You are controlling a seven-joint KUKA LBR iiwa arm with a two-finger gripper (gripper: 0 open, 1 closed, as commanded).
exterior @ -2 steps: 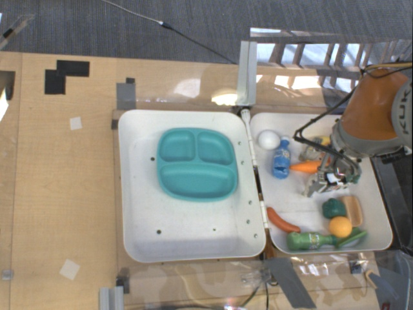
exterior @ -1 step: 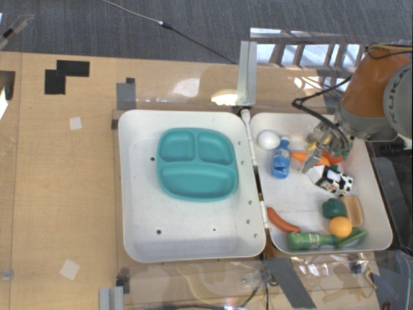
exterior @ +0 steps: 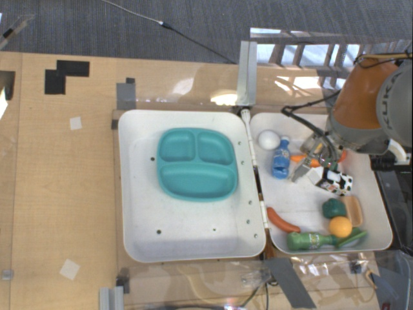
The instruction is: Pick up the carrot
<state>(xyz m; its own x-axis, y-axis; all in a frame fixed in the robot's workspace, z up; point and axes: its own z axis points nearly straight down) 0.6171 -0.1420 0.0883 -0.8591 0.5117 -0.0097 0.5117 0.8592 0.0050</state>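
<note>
A wooden table (exterior: 64, 192) carries two white bins. Over the far half of the right bin (exterior: 381, 237), the tool (exterior: 308, 163) has its fingers spread open around the small orange carrot (exterior: 304, 160), beside a blue bottle (exterior: 281, 160).

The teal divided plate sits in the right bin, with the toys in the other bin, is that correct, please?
Not quite: the camera view shows the teal divided plate in the left bin, not the right. The toys, such as the blue bottle, lie in the other bin, as you said.
</note>
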